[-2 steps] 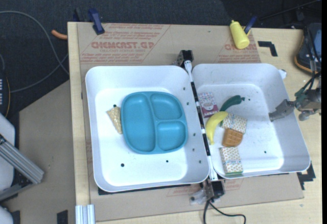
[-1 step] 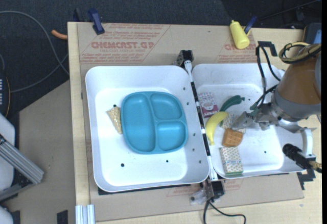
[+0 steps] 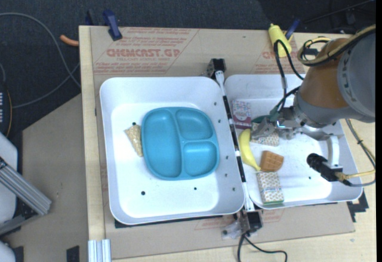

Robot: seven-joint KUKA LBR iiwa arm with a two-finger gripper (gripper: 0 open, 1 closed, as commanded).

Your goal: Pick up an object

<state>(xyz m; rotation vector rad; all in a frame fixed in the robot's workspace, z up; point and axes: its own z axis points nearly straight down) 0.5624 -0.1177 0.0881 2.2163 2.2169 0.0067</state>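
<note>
Pincer [image 3: 267, 130] low beside curved yellow banana [image 3: 246, 151] | my grip unclear, cannot tell | I'd centre over banana, descend straight, close gently.

Blue plate [image 3: 179, 141], yellow banana [image 3: 247, 153]

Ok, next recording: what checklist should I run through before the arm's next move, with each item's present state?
1. Gripper over the right white bin: ok.
2. Object seen between its fingers: cannot tell.
3. Yellow banana within the right bin: ok.
4. Tan waffle-like square and green-edged packet lying apart from the gripper: ok.
5. Blue divided plastic plate resting flat in the left white bin: ok.
</note>
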